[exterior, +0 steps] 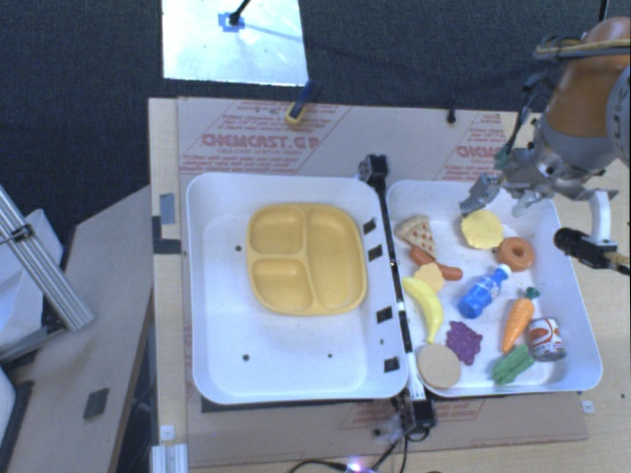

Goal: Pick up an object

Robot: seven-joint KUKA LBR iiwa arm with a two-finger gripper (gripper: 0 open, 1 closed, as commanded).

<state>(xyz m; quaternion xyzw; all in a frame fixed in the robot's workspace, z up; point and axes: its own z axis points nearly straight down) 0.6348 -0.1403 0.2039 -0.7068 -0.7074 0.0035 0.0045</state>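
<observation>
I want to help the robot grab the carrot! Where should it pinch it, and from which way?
Probably across the carrot's orange body near the middle, coming straight down from above. It lies flat, long and thin, slanting from its green top by the doughnut down toward the green toy. Fingers should close across its narrow width. The blue bottle and the can lie close by.

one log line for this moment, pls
gripper: above right bin, far edge | holding: nothing seen | nearest: yellow disc | tray: left bin

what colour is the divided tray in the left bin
Yellow; the divided tray shows best in the camera view.
</observation>
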